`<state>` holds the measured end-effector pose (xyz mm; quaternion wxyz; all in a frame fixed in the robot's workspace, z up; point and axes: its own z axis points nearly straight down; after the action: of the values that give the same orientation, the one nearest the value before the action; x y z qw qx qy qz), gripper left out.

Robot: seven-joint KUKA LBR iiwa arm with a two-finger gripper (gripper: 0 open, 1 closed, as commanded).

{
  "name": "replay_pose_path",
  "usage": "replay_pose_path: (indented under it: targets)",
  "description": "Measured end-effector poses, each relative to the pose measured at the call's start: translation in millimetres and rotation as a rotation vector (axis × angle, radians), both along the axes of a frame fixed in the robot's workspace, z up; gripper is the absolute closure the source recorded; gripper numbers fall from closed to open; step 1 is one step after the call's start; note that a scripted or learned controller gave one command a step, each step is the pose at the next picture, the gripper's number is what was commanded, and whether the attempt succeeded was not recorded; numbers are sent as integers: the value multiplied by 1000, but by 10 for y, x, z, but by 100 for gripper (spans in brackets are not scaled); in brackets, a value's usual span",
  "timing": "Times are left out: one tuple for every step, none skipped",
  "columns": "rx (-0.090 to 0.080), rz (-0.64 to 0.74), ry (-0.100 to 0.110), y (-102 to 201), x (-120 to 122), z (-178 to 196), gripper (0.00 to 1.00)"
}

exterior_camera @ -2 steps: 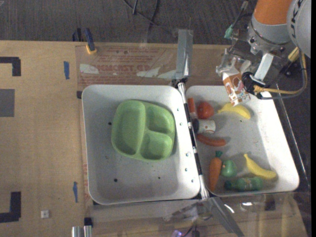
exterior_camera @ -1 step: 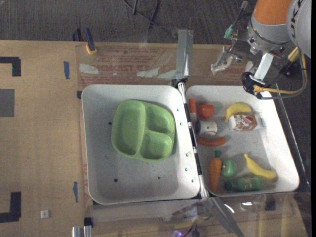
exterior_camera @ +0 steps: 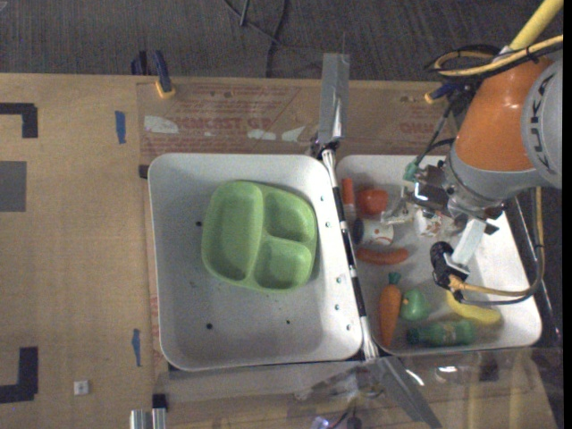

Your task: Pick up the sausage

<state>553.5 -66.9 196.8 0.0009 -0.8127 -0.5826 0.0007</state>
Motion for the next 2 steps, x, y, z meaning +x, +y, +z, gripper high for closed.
replay_pose_path:
  targets:
    - [-2, -161, -3, -397, 260, 671, 0]
    - [0, -176, 0, -368, -449, -317, 0]
